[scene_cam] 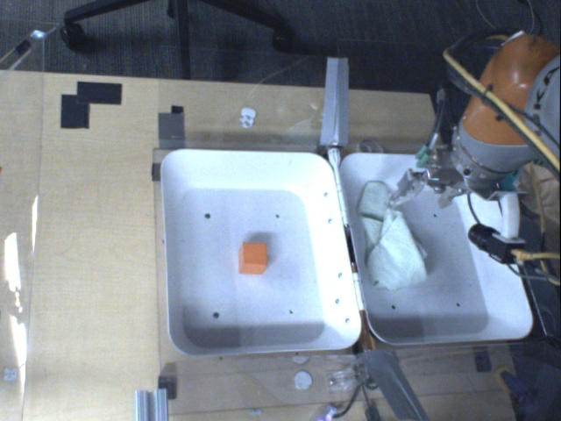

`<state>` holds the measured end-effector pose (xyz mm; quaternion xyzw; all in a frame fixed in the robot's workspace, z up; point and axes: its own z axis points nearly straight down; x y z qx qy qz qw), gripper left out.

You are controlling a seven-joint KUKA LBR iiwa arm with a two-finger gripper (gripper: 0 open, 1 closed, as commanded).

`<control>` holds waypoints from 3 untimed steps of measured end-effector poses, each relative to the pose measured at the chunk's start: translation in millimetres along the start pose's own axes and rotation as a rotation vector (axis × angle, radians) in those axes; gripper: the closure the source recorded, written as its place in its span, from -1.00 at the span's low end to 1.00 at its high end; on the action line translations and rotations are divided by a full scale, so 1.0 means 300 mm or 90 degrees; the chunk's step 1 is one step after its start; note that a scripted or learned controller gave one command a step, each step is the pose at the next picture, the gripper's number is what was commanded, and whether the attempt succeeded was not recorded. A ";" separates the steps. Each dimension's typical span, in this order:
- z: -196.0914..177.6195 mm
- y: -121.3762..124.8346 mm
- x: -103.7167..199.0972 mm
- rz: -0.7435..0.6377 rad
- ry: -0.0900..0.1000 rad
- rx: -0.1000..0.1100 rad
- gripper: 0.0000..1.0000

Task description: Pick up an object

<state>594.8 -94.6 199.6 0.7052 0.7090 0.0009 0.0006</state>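
I see a pale wood table [88,261] on dark carpet, where a chair base [175,11] stands. It carries two white bins. My arm's end effector [419,182] hangs over the right bin [491,318], touching the top of a crumpled white cloth [393,251]; I cannot tell its grip. An orange cube [253,258] lies well apart, mid left bin [188,235].

A single fixed camera sits high above the surface [88,261] and looks down at a slant, its far side toward the top where dark floor and a chair base [180,11] show. It stands far enough back to take in both white bins, the left bin [188,323] and the right bin [504,323], whole, with the arm [508,86] entering from the right edge
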 end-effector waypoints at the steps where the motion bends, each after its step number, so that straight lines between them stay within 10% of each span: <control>1: 0.340 -0.016 0.001 0.046 0.000 -0.005 -1.00; 2: 0.303 -0.011 0.005 0.045 0.001 -0.006 1.00; 3: 0.048 0.249 0.083 0.156 -0.001 -0.001 1.00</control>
